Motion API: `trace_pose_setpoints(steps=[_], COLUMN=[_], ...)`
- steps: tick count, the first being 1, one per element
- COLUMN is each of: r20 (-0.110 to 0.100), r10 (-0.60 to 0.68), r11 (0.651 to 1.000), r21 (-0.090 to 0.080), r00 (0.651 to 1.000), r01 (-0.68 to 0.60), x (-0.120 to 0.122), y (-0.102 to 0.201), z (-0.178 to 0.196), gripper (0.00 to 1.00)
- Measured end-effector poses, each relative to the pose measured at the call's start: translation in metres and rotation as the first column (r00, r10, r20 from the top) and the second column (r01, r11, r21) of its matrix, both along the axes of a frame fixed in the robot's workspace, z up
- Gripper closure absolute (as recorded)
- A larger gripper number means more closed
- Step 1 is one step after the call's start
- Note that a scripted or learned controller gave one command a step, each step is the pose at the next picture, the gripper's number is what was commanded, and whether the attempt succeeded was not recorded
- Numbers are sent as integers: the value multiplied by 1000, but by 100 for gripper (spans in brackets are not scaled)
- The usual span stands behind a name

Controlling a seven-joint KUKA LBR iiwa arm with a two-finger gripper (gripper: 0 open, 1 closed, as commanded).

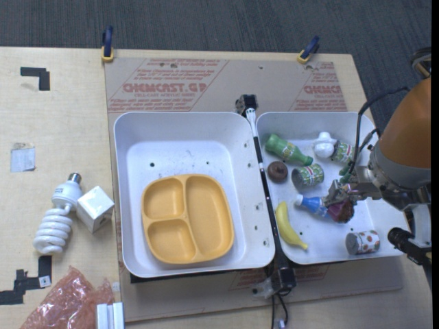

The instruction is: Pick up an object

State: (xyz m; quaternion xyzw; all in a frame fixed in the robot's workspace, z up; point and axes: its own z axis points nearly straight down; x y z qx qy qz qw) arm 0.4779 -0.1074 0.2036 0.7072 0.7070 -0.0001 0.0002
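The right bin point(328, 256) holds several small objects. A banana point(289, 226) lies near its front left, and a blue-and-white bottle point(312, 204) lies just above it. A green bottle point(288, 149), a brown round piece point(277, 171) and a green can point(307, 176) sit toward the back. A spotted can point(362, 241) lies at the front right. My gripper point(341, 194) reaches in from the right and hangs low over a dark red object point(343, 212), right beside the blue bottle's end. The gripper partly hides that dark object.
The left bin point(178, 132) holds a yellow divided tray point(186, 218). A white knob-shaped item point(323, 144) and another can point(342, 151) sit at the right bin's back. A light bulb point(56, 218), a white cube point(95, 208) and a red mesh bag point(65, 300) lie on the bench at left.
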Motion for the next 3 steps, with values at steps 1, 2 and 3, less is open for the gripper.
trace_pose_setpoints(steps=[1,2,3], r20=[2,1,0], r10=[0,1,2], r11=[1000,1000,1000], r21=[0,0,0], r00=[1000,1000,1000], r01=[0,-1,-2], x=[1,34,47], y=[67,88,84], z=[-11,-11,-12], gripper=[100,100,100])
